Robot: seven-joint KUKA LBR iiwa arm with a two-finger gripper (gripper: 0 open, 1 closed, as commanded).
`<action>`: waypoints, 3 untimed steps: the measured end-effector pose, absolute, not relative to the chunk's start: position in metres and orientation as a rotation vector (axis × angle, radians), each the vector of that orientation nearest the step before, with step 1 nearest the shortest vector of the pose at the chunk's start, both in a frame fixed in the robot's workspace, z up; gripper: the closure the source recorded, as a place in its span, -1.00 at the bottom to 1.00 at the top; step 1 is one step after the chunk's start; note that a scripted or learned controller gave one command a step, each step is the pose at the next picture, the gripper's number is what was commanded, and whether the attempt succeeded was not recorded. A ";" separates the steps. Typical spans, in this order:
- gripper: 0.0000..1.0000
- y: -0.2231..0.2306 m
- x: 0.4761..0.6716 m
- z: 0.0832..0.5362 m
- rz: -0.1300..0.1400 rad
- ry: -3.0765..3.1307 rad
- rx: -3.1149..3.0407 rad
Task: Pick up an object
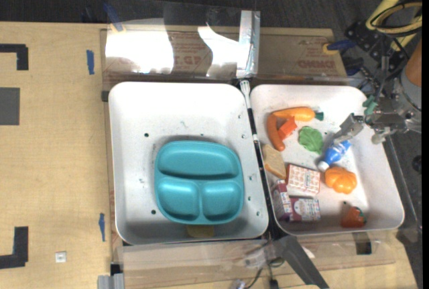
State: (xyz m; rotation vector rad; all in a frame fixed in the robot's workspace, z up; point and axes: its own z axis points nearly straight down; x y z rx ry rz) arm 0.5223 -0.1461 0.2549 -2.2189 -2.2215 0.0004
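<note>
The right bin (383, 167) holds several toy foods: an orange carrot (292, 117), a green leafy piece (310, 139), a small blue and white bottle (334, 153), an orange pepper (340, 180) and a red piece (352, 216). My gripper (362, 132) hangs over the bin's right side, just up and right of the bottle. It is open, with nothing between its fingers. One grey finger (349, 126) points down towards the bottle's top.
Two small printed boxes (303, 180) (299, 208) and a tan slice (273, 164) lie in the right bin's left half. A teal divided plate (198, 179) sits in the left bin (134, 113). Cables (382, 19) hang at the back right.
</note>
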 end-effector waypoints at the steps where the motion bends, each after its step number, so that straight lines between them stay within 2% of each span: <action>1: -1.00 -0.161 0.554 0.122 0.006 -2.282 -2.148; 2: -1.00 -0.139 0.601 0.088 -0.005 -2.228 -2.224; 3: 1.00 -0.139 0.603 0.100 -0.013 -2.230 -2.228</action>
